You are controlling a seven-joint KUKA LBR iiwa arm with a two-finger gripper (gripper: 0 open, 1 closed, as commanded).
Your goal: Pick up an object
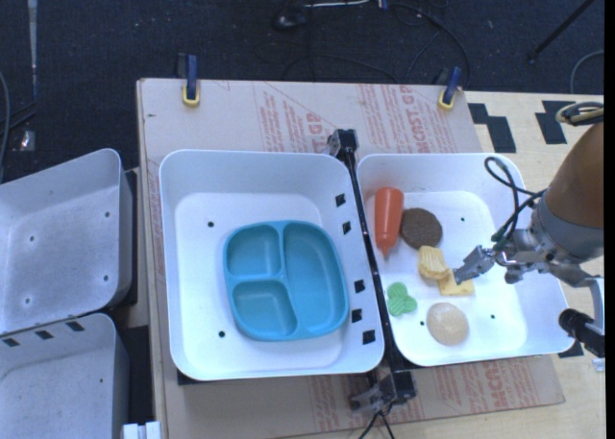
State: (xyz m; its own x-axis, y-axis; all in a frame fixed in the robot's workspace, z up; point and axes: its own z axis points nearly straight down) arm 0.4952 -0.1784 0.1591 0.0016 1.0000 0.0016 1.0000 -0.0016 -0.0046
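The claw (473, 264), fingers apart and holding nothing, sits low beside the yellow piece (455, 285), placed for grasping.

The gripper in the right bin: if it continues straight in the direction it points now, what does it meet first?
Probably the yellow toy piece just ahead of the gripper, which points left and slightly downward in the view. Height above it is unclear.
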